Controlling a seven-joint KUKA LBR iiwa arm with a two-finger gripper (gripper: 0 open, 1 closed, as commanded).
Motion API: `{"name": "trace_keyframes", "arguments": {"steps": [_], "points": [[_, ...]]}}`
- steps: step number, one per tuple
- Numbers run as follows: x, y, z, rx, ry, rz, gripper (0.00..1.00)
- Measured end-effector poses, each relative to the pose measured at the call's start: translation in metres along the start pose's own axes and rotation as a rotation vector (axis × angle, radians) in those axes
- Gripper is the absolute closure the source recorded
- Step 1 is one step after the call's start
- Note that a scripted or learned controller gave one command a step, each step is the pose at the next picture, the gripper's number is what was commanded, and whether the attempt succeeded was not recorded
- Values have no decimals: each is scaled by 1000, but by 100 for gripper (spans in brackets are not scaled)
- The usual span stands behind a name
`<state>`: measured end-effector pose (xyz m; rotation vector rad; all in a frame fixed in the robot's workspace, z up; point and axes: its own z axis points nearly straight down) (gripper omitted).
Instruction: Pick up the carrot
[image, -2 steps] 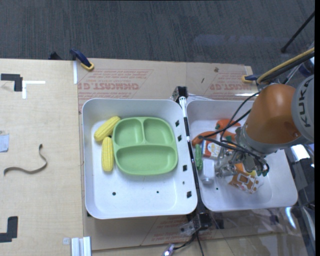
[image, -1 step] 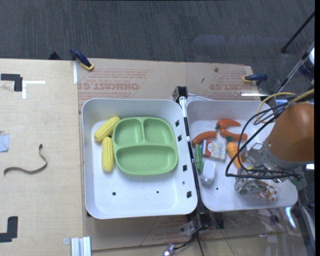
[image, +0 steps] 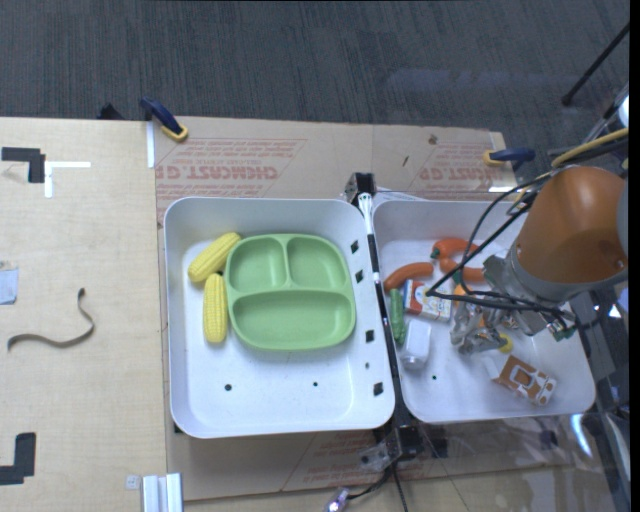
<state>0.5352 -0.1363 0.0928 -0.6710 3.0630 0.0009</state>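
An orange carrot (image: 406, 272) lies in the upper left part of the right bin (image: 450, 405), close to the wall shared with the left bin. Behind it, partly covered by cables, sits a second orange piece (image: 453, 248). My gripper (image: 481, 335) hangs low over the middle of the right bin, to the right of the carrot and below it in the view, with a clear gap between them. The orange band of the arm (image: 578, 225) and black cables cover part of the bin's right side. Nothing can be made out in the gripper.
Near the carrot lie a red and white packet (image: 428, 300), a slim green item (image: 397, 312) and a white item (image: 416, 345). An orange patterned box (image: 524, 380) rests at the lower right. The left bin (image: 280, 395) holds a green divided plate (image: 290, 328) and two corn cobs (image: 214, 300).
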Motion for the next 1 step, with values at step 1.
{"name": "trace_keyframes", "arguments": {"steps": [1], "points": [[-31, 12, -74, -1, 0, -234, 100]]}}
